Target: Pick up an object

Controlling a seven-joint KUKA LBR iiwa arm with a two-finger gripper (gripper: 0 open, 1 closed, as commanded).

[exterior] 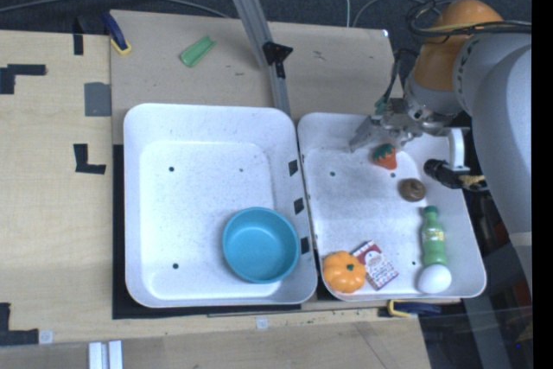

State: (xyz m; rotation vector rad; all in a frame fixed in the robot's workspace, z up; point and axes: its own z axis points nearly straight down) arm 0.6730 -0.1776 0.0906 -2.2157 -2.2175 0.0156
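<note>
In the left bin (151,130) lies only a blue bowl (260,244), so the work is in the right bin (333,212), where the gripper (386,136) hangs just above a small orange-red object (385,156) near the far wall. I judge this the approach step, and next the arm must go down and close. Whether the pincer is spread or clenched I cannot tell; the grey arm (497,91) bends in from the right.

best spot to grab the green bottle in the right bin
Take the green bottle across its body, below the cap, coming straight down from above. It lies flat along the right bin, so its narrow width fits between the jaws. The white egg-like ball sits close at its lower end, so I'd stay mid-body.
</note>
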